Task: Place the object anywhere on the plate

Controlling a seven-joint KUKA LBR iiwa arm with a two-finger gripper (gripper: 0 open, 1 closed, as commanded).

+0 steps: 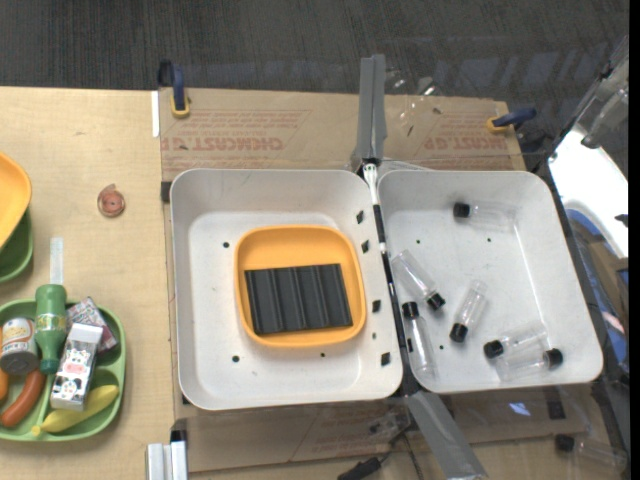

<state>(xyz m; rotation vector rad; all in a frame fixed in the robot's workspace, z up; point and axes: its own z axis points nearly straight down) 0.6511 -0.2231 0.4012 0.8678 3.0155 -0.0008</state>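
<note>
a dark grey carpet floor (300,18) lies behind a pale wooden table (90,148) covered partly by brown cardboard (300,133).

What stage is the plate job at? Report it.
Done: nothing yet; the yellow plate in the left bin carries just a dark ribbed block. In hand: nothing visible. Left: all the clear vials lie in the right bin, so one needs picking and placing.

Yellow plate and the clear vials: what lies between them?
In the camera view, the two bins' adjoining white walls separate the yellow plate from the vials; otherwise only bare bin floor.
</note>
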